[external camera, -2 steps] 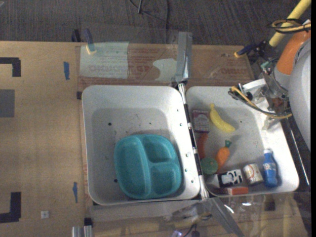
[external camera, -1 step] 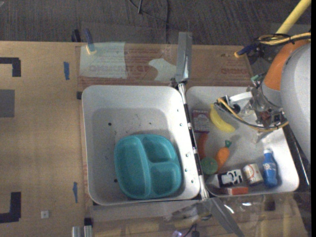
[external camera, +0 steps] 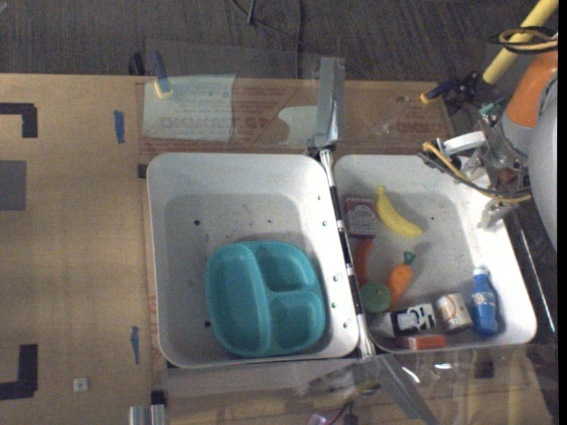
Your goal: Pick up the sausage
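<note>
Hanging over the outer rim of the right bin (external camera: 521,301), the gripper (external camera: 498,197) sits among looped cables, and the slant of the view does not let me tell whether it is open or closed; nothing can be seen held in it. Nearest to it, on the bin floor, lies a banana (external camera: 396,217), with a blue bottle (external camera: 484,301) and a small can (external camera: 453,311) along the wall toward the camera. Farther off is a carrot (external camera: 401,276). Across the bin from the gripper, a reddish piece that is probably the sausage (external camera: 364,259) lies against the opposite wall, just above a green round item (external camera: 375,297). Farthest away, the left bin (external camera: 156,237) holds a teal divided plate (external camera: 232,319).
</note>
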`<act>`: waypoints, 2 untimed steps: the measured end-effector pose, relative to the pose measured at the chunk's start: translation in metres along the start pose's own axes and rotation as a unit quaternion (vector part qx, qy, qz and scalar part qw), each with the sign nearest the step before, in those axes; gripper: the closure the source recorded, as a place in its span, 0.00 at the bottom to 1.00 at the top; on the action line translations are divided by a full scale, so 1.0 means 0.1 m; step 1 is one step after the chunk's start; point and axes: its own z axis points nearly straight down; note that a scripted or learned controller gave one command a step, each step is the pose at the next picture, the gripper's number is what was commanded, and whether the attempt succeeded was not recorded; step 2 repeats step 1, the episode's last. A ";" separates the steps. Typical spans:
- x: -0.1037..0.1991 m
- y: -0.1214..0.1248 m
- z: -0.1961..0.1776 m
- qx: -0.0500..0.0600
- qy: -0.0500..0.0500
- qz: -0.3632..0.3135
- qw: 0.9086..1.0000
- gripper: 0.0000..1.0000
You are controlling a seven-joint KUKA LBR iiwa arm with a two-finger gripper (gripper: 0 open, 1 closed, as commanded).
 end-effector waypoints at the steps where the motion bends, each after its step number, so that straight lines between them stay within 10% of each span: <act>1: -0.29 -0.16 0.29 -0.001 0.013 -0.063 0.998 0.00; 2: -0.29 -0.16 0.29 -0.001 0.013 -0.063 0.998 0.00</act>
